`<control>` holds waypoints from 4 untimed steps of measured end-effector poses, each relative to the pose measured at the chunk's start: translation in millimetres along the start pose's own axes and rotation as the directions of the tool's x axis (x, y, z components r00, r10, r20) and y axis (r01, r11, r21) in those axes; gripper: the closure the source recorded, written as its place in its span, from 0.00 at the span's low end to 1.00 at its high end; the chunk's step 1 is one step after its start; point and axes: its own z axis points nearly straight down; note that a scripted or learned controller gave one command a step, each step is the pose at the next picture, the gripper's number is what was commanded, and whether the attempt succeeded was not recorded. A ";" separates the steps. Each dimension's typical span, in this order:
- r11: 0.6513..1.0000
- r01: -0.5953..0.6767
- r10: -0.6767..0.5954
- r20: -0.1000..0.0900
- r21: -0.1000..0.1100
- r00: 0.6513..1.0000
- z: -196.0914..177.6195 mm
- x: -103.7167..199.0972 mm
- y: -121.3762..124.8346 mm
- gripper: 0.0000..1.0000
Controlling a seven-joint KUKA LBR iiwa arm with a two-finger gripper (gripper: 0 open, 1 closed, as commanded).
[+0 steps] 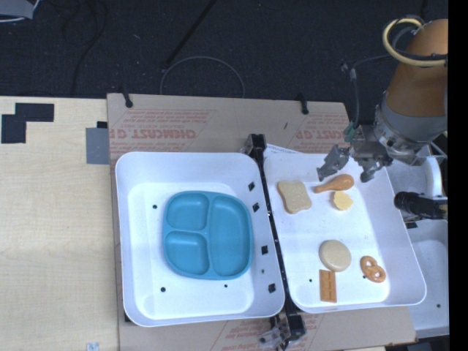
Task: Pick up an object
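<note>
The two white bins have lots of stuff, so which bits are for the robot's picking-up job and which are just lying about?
For the job:
- gripper, above the right bin
- drumstick, nearest below it
- bread slice
- yellow piece
- round biscuit
- pretzel
- brown stick

Just lying about:
- blue divided plate in the left bin
- cardboard sheet

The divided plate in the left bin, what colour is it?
Light blue, with a matching rim. The divided plate shows clearly in the camera view, inside the left bin.
</note>
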 end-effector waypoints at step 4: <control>1.000 -0.003 0.003 0.000 -0.008 1.000 148.7 5.8 -1.6 0.00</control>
